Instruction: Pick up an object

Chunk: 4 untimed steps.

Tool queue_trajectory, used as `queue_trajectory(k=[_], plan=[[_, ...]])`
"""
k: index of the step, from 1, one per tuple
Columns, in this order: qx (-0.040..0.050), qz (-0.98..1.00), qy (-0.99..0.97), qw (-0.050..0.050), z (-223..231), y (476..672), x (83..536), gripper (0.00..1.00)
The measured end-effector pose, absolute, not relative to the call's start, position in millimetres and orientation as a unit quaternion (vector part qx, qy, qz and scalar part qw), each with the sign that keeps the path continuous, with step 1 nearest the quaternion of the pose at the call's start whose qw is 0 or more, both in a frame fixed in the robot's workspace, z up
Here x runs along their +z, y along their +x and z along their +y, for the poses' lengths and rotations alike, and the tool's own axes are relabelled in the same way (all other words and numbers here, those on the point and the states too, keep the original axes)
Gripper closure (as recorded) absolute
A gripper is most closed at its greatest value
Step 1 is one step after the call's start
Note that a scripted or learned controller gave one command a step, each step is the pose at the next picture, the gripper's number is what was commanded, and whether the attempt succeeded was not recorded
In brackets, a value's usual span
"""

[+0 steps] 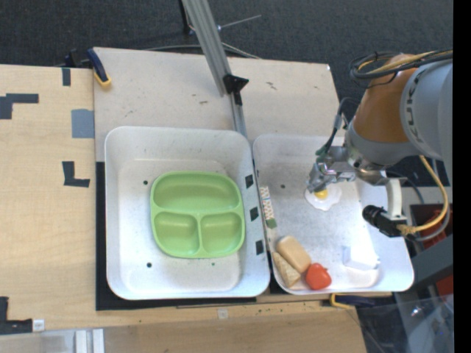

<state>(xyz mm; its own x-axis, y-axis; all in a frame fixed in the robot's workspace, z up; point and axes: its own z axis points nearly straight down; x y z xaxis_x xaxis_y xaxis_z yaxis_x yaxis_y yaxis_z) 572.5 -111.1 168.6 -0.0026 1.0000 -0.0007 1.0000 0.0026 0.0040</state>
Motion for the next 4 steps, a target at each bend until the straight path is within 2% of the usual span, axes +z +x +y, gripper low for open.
queue_trajectory(k=[1,2,4], plan=[[0.0007,0.708,0.707,0.001,-114.4,571.4,211.6,1.00],[0.0005,0.708,0.707,0.001,-114.0,572.1,235.7,1.00],[-0.0004,0.709,0.705,-0.001,-22.7,597.6,219.2,1.00]])
